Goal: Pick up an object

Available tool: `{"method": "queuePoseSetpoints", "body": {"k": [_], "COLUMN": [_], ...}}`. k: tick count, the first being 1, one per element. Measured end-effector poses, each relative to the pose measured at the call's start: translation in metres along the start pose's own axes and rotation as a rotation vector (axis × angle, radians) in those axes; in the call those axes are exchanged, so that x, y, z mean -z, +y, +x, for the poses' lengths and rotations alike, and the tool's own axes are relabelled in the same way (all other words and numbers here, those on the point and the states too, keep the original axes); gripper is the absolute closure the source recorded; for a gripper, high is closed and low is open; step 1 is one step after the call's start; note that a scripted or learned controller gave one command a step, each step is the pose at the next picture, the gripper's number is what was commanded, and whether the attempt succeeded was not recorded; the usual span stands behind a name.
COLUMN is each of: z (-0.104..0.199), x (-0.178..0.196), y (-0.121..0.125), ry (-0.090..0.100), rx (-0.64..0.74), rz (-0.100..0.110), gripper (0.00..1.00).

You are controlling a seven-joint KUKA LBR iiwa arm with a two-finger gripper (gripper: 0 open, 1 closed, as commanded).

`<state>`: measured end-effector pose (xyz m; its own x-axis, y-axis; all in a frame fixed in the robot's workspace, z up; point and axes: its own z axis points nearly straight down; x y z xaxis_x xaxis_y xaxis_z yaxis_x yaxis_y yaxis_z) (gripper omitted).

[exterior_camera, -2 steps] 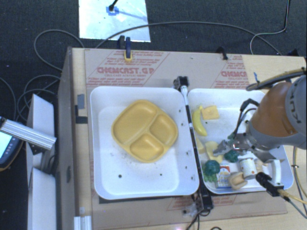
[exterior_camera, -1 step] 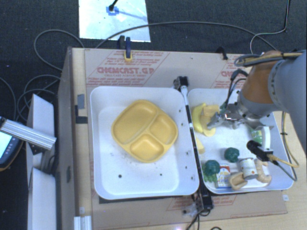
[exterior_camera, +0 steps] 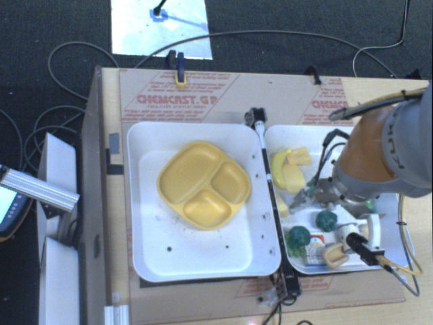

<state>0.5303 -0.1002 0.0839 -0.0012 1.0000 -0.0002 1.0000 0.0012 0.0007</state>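
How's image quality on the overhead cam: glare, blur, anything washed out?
Camera view: even, soft light with faint shadows. The white bins are bright but not fully blown out, and the yellow plate reads clearly. A shiny sheet on the floor glares pale blue. Overall slightly soft; small items under the arm in the right bin blur together, and the gripper is hard to resolve.

glossy yellow plastic tray (exterior_camera: 204, 183), matt white bin (exterior_camera: 152, 249)

Two white bins (exterior_camera: 145, 181); one yellow divided plate (exterior_camera: 203, 183); two green pieces (exterior_camera: 298, 235); one yellow lump (exterior_camera: 289, 168).
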Motion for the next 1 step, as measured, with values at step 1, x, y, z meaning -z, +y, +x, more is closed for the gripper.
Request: {"method": "queuePoseSetpoints", "body": {"k": [1], "z": [-0.0087], "x": [0.0007], "y": [0.1049], "ry": [0.0], "rx": [0.001], "rz": [-0.001], "gripper": [0.0]}}
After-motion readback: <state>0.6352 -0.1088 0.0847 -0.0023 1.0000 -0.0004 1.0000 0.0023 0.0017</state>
